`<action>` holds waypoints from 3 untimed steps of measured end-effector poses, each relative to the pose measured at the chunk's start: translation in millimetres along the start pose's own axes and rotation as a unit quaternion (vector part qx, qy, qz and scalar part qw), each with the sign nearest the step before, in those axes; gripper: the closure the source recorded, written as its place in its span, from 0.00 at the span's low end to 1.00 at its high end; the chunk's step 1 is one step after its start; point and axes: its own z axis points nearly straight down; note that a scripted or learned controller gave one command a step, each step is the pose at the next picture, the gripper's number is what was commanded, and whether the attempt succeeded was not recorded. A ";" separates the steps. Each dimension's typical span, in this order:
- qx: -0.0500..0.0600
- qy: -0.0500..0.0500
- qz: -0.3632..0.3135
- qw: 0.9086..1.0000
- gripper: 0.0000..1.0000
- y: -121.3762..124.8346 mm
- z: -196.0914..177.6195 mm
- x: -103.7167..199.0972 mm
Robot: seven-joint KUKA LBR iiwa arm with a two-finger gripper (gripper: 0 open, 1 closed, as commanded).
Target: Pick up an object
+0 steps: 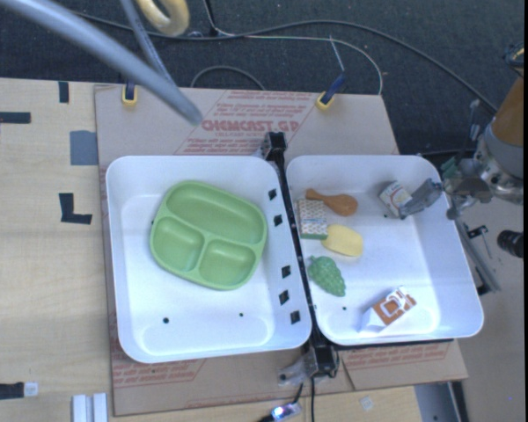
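Observation:
The right bin [440, 262] holds several small items. A brown drumstick [332, 202] lies at its upper left, with a checkered cracker piece [312, 220] and a yellow lump [344, 241] just below it. A green bumpy piece [327, 275] sits lower, and an orange-and-white carton [391, 308] lies near the front. A small grey-white object [392, 195] rests at the upper right of the bin. My gripper [431, 196] reaches in over the bin's right rim, right beside that grey-white object; contact between them is unclear.
The left bin [132, 262] carries a green divided plate [209, 234]. A black divider with clips [286, 236] runs between the bins. Cables and a grey pole [88, 33] cross the back. The arm's body [502, 156] stands at the right edge.

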 end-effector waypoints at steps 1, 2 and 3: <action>-0.004 -0.001 -0.001 1.000 0.00 2.0 -4.4 0.3; -0.001 0.000 -0.002 1.000 0.00 2.7 58.9 7.8; -0.002 -0.001 -0.001 1.000 0.00 1.1 103.8 6.5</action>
